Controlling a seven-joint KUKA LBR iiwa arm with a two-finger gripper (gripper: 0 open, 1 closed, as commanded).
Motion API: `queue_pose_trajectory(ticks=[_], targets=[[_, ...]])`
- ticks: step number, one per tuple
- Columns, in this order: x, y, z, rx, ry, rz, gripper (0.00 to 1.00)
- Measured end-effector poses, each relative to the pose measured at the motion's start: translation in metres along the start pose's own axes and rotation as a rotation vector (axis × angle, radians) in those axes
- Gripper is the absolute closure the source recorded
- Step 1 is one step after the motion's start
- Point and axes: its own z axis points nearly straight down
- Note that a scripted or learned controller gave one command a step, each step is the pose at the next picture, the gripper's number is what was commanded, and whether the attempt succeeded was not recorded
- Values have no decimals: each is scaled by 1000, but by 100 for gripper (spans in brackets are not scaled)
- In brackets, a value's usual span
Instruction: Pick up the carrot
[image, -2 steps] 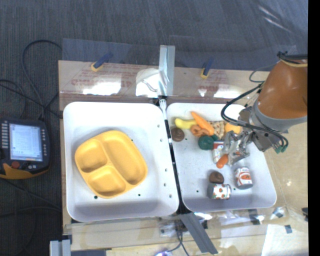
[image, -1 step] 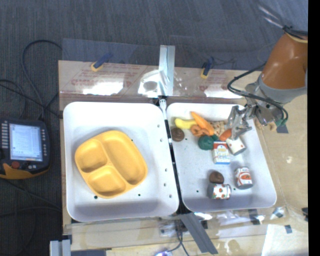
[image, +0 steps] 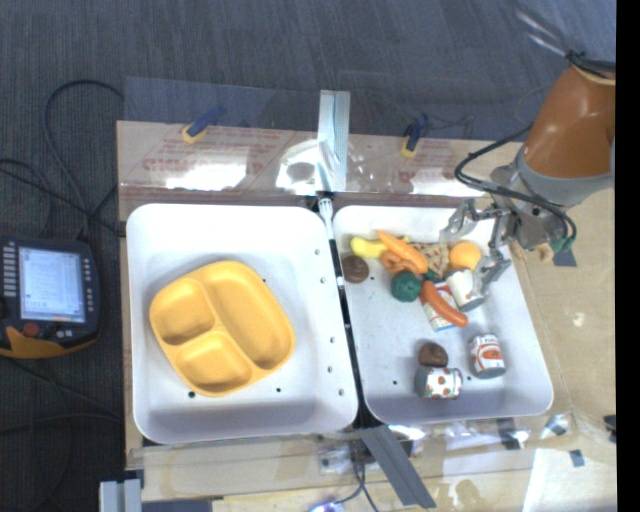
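Note:
The carrot (image: 403, 247) lies in the upper part of the right bin (image: 520, 370), orange and slanted, among other toy foods. My gripper (image: 478, 243) hangs over the bin's upper right, just right of the carrot, next to an orange ball (image: 463, 256). Its fingers (image: 491, 268) are spread apart and hold nothing. The arm with its orange band (image: 572, 122) comes in from the upper right.
A yellow banana piece (image: 365, 246), brown ball (image: 355, 267), green broccoli (image: 405, 287), red sausage (image: 443, 303), small cans (image: 486, 355) and a brown piece (image: 432, 353) crowd the right bin. The left bin (image: 150, 400) holds a yellow divided plate (image: 220, 325).

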Motion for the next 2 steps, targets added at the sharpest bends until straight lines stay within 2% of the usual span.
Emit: queue_pose_trajectory(ticks=[1,2], targets=[[-29,-30,88,5,-7,54,0],[-46,23,95,8,1,63,0]])
